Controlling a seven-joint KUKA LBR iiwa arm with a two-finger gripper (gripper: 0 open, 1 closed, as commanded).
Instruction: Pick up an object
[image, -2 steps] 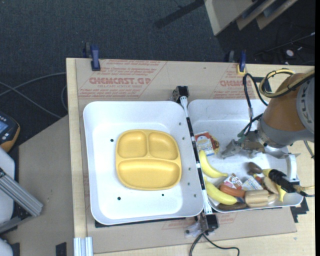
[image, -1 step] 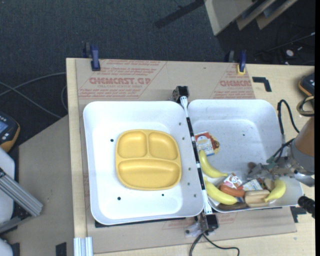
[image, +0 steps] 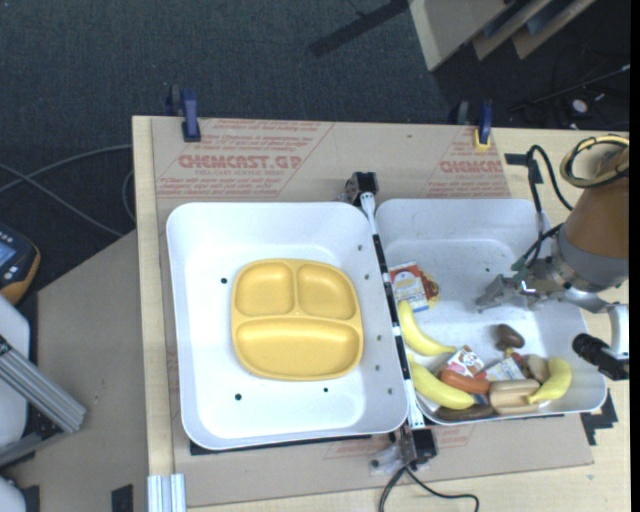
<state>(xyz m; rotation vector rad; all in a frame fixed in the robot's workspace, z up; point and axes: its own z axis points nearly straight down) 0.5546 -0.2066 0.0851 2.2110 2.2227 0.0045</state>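
Observation:
The right bin (image: 455, 225) holds several toy foods. A yellow banana (image: 420, 336) lies by the left wall, a second banana (image: 440, 388) sits near the front and a third (image: 556, 381) at the right. Among them are a red-and-white snack packet (image: 409, 285), a brown lump (image: 508, 335), a red sausage (image: 466, 381) and a tan bun (image: 510, 397). My gripper (image: 507, 291) hangs low over the bin's right middle, just above the brown lump. It is open, with nothing between its fingers.
The left bin (image: 200, 250) carries a yellow divided plate (image: 297, 318). A black hinge strip (image: 385, 300) runs between the bins. The arm's orange band (image: 600, 215) stands over the right bin's far right edge. Blue clamps (image: 187, 112) grip the bench's back edge.

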